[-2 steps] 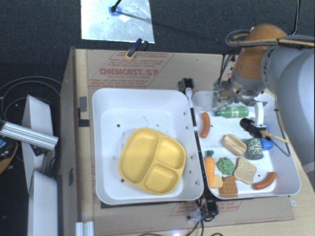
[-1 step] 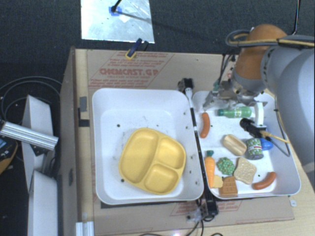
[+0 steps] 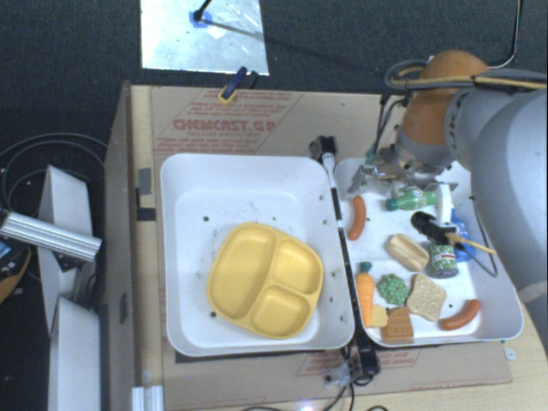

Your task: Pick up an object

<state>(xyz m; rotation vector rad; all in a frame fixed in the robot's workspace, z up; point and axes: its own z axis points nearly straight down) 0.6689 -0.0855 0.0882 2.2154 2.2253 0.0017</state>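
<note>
Bins sit side by side on the worktop [image 3: 282, 114], and we look down on them from above. We see a yellow plate [image 3: 265, 278] with three parts lying in the left bin [image 3: 184, 229]. The right bin [image 3: 505, 311] is full of toy food.

We see the grey arm [image 3: 505, 152] with its orange band [image 3: 441, 101] coming in from the right. Its hand [image 3: 381, 171] hangs over the far left corner of the right bin. We cannot tell if the hand is spread or pressed together, and we see nothing held in it.

Just below the hand lies a red sausage [image 3: 355, 216], close to the wall between the bins. A green bottle [image 3: 411, 199] lies near it, next to the hand. A bread roll [image 3: 407, 252] sits in the middle, with a small jar [image 3: 442, 261] beside it. Near the front we see a carrot [image 3: 366, 294], a green broccoli [image 3: 394, 288], a slice of toast [image 3: 425, 297] and a second sausage [image 3: 460, 315]. The carrot lies along the wall, and the broccoli sits between the carrot and the toast.
</note>
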